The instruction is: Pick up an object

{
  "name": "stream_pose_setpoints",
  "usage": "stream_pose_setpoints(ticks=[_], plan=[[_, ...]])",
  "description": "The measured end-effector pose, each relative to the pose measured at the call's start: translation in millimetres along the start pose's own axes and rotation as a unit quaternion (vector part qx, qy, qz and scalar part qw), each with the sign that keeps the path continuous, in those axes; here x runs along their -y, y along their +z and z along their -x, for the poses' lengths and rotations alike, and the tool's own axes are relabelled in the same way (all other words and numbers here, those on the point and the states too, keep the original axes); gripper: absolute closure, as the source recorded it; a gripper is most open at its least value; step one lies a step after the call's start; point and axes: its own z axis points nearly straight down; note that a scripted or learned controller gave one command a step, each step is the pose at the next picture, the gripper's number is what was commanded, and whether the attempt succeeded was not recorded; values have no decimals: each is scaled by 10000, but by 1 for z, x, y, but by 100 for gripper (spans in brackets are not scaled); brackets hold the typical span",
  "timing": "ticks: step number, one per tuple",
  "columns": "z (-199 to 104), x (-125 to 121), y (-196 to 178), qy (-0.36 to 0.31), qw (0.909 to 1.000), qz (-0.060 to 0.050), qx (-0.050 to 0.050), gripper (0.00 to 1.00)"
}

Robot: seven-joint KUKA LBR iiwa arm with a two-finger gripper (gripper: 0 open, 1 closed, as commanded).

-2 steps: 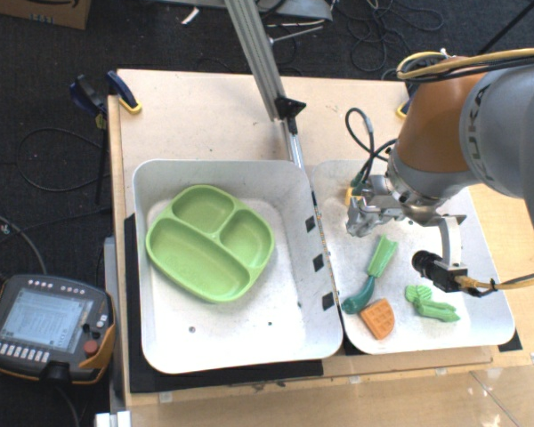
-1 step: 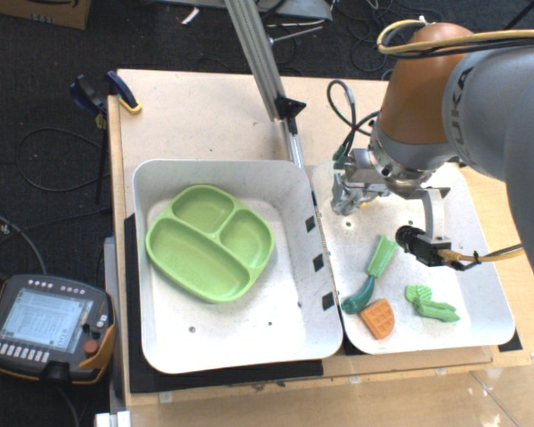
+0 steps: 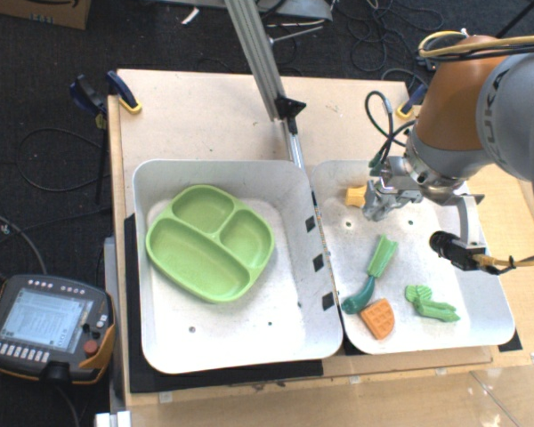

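Camera view: the arm is reaching in from the right over the right bin (image 3: 481, 323), the gripper (image 3: 380, 201) hanging low near that bin's upper left corner, just beside a small yellow block (image 3: 355, 196). How the jaws are standing I cannot tell; the wrist and cabling are covering them, and nothing is showing as held. Loose things are lying in the same bin: the yellow block nearest the tool, a green-handled brush (image 3: 372, 274) lying at a slant near the middle, an orange waffle-shaped piece (image 3: 379, 318) touching or just beside the brush's dark lower end, and a green toy piece (image 3: 430, 302) apart to the right. The left bin (image 3: 160, 336) is holding a green divided plate (image 3: 210, 242). Judging the step: the pick is looking aimed at the yellow block, so the tool would do well dropping straight over it, straddling it squarely and closing before lifting. Room is tight there; the block is sitting close to the bin's upper wall and the ridge between bins, so a sideways nudge could pin it against an edge. The bare floor between block and brush is offering open space for a clean approach and lift.
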Motion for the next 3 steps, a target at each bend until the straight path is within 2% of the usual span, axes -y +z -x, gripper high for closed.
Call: stream_pose_setpoints(ticks=[1, 2, 3], plan=[[-33, -5, -7, -57, 10000, 14, -10, 100], [-78, -15, 8, -62, 10000, 3, -13, 100], [-5, -39, 6, 6, 10000, 20, 15, 100]])
